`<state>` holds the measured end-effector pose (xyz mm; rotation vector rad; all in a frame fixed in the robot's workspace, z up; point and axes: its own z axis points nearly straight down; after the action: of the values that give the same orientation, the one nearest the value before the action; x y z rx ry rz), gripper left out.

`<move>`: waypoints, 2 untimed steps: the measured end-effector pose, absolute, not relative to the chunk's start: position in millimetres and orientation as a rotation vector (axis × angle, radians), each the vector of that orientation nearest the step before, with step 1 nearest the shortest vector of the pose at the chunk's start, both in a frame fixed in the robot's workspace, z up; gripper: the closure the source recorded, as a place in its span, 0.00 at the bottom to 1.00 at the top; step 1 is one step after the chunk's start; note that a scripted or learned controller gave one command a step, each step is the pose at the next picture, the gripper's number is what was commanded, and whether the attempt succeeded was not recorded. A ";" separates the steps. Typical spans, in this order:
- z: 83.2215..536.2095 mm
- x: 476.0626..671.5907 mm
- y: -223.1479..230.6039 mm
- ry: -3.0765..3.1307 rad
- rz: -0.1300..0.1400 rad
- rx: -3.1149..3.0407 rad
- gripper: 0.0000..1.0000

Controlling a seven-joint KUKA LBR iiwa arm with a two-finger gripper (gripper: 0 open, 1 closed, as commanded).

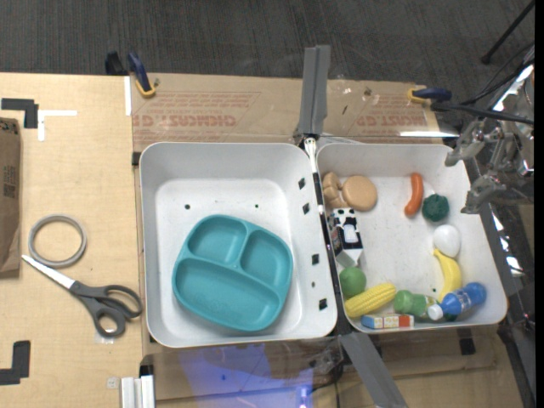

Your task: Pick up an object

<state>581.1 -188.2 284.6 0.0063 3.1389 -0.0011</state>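
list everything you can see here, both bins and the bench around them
divided plate: 1, teal, in the left bin
right bin: 1, white, holds the toys below
bun: 1, tan, top left of the right bin
hot dog: 1, orange-red, upper right
round toy: 1, dark green, beside the hot dog
egg: 1, white, right side
banana: 1, yellow, below the egg
corn cob: 1, yellow, bottom left
bottle: 1, blue, bottom right corner
scissors: 1, grey handles, on the bench left of the bins
tape roll: 1, grey, above the scissors
clamps: 2, blue, on the cardboard behind the bins
robot arm: 1, grey metal, at the right bin's right rim
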 end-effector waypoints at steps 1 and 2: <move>123.8 621.4 -221.5 3.137 -0.001 0.087 0.00; 93.1 621.3 -204.2 3.132 -0.001 0.191 0.00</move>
<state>621.3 -204.2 93.1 0.1908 3.1323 -0.0007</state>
